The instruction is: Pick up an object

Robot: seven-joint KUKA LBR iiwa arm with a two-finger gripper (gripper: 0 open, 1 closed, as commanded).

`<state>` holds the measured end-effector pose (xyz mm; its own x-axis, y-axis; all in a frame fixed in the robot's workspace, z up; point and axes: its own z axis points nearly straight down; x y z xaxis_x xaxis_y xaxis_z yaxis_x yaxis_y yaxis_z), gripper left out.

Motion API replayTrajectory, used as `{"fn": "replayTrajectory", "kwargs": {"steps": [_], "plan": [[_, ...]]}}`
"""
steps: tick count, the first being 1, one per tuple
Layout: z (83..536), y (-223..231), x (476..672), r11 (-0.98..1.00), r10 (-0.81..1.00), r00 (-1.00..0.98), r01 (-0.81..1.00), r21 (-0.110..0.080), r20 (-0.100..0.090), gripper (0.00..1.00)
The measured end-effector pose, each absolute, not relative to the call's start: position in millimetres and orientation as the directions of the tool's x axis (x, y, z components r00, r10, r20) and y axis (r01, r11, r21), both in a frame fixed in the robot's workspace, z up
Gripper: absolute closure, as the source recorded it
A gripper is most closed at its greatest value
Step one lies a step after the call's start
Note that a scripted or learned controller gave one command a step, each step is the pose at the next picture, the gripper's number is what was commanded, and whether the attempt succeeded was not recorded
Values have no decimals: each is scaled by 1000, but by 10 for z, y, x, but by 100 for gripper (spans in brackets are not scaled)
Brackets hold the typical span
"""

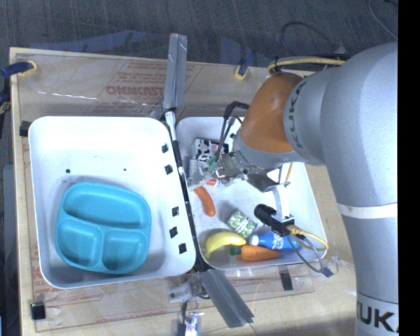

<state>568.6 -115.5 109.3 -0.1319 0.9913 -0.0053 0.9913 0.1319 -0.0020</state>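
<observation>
Near edge, right bin (311,194): holding a carrot (260,253), a banana (225,241), a blue bottle (276,241) and a green packet (241,223), all lying loose and crowding together on the bin floor.
Mid bin: resting untouched, an orange sausage-shaped piece (206,200), just below the end effector.
End effector (211,166): hanging low over the far left part of the right bin, near the divider; finger spread impossible to tell from this slant.
Grasp status: showing nothing between the fingers, so judging the pick as not yet done.
Left bin (98,142): carrying a blue divided tray (103,225), lying flat, well apart from the arm.
Remaining: closing on one item, lifting clear.
Worktop (91,82): supporting both bins side by side.
</observation>
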Motion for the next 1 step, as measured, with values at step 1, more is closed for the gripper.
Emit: {"fn": "replayTrajectory", "kwargs": {"steps": [1], "plan": [[983,-1169,5408,173,985,-173,985,14,-22,0]]}}
